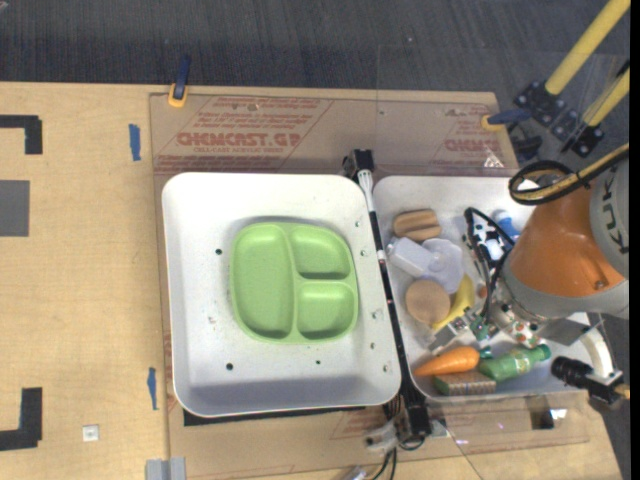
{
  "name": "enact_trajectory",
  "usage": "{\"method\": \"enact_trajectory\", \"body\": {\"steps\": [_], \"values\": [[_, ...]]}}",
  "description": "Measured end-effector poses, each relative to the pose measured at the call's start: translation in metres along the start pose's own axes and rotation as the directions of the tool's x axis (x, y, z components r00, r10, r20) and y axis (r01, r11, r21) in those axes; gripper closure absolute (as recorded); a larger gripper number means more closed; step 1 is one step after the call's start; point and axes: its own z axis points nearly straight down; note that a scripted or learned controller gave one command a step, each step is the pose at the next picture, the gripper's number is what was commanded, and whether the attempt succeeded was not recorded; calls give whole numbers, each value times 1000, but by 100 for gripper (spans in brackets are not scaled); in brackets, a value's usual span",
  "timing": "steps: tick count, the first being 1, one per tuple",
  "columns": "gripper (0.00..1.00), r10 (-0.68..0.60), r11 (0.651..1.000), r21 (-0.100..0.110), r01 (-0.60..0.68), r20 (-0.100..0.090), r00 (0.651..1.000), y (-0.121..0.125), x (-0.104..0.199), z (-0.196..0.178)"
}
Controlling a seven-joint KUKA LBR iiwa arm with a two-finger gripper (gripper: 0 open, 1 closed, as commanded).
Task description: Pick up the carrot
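Observation:
The orange carrot [448,361] lies near the front edge of the right bin [388,190], with its thick end pointing right. My gripper [487,323] hangs low over that bin, just above and to the right of the carrot, below the orange wrist band. Nothing visibly hangs from it. The arm hides part of the bin's right side.
A green bottle [515,363] lies right beside the carrot. A banana [460,303], a tan round piece [428,301], a white object [425,260] and a brown bun [416,223] crowd the right bin. The left bin [190,298] holds a green divided plate [295,280].

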Motion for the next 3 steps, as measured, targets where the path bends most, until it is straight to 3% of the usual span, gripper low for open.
{"method": "enact_trajectory", "body": {"steps": [1,2,3], "values": [[0,-289,957,-2,289,0,957,-1,-3,0],[0,-348,937,-3,348,2,937,2,1,0],[0,-564,826,-14,564,11,826,10,6,-1]]}}
